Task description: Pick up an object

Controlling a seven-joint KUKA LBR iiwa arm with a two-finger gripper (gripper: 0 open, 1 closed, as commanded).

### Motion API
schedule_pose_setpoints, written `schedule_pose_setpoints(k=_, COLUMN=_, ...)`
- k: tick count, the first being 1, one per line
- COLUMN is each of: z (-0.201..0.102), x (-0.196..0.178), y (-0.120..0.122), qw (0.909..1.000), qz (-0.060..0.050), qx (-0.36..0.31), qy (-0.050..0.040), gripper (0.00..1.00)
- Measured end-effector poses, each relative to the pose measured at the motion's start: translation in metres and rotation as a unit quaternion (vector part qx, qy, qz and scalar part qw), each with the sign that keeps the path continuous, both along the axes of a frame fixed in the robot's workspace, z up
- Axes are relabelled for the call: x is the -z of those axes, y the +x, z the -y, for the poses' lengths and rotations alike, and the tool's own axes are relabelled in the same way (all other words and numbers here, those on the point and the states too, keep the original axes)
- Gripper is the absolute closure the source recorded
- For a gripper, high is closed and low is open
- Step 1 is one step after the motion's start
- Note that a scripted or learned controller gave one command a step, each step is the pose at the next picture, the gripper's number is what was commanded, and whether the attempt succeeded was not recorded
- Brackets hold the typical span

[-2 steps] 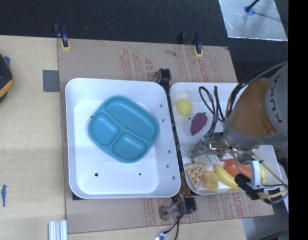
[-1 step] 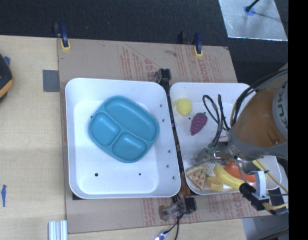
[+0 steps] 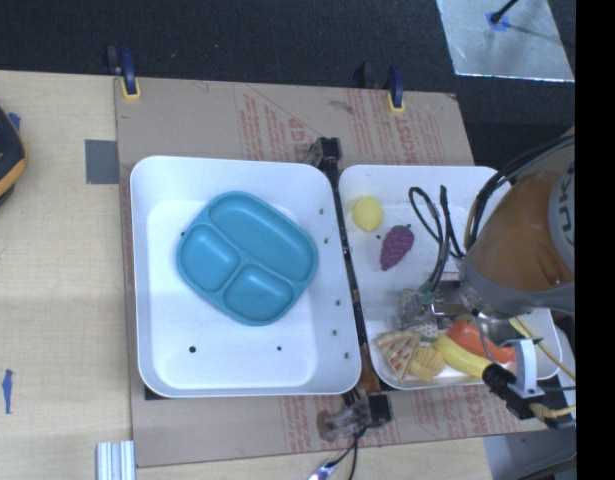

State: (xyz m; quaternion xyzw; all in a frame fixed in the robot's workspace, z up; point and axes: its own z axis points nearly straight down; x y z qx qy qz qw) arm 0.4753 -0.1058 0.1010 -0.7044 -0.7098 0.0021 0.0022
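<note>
Camera view puts my gripper (image 3: 433, 306) low in the right bin (image 3: 427, 180), and whether my jaws are released or clenched I cannot tell; my own wrist covers them. Just below and beside them lie a yellow banana (image 3: 457, 356), an orange piece (image 3: 467, 334) and a waffle-like toy (image 3: 402, 350). Above them sit purple grapes (image 3: 396, 247) and a yellow lemon (image 3: 366, 213). To pick well, I should settle on one piece standing apart from its neighbours. What lies directly under my jaws is hidden.
</note>
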Motion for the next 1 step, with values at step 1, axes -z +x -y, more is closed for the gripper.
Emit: schedule_pose_setpoints(k=1, z=-0.0586, x=-0.0908, y=0.0474, qw=1.0000, qz=0.002, qx=0.001, qy=0.0002, gripper=1.00)
